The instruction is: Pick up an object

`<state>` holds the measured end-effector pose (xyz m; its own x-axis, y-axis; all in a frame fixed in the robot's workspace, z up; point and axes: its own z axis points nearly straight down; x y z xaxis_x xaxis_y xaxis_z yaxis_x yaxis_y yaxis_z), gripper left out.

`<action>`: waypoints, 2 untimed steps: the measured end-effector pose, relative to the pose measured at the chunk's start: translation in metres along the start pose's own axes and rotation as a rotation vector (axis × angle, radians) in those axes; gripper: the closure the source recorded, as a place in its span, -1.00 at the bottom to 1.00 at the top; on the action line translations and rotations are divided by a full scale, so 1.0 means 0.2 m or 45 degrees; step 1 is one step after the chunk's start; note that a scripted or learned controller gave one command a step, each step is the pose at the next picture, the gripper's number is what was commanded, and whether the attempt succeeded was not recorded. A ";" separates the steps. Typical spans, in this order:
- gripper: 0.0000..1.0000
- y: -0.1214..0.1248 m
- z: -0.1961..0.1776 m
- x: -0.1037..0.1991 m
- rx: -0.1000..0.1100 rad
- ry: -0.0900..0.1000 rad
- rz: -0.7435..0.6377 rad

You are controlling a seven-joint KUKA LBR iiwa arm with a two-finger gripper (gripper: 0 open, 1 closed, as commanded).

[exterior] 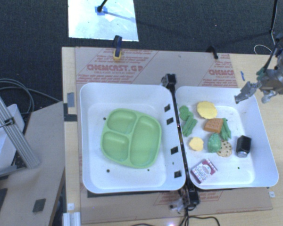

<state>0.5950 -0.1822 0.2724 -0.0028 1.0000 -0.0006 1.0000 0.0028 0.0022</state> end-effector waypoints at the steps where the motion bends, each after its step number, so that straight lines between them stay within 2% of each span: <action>1: 1.00 0.00 -0.06 0.00 -0.005 -0.001 -0.005; 2: 1.00 -0.37 0.60 0.18 0.022 0.009 0.002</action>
<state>0.5214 -0.1458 0.1517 -0.0010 1.0000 0.0062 0.9999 0.0011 -0.0151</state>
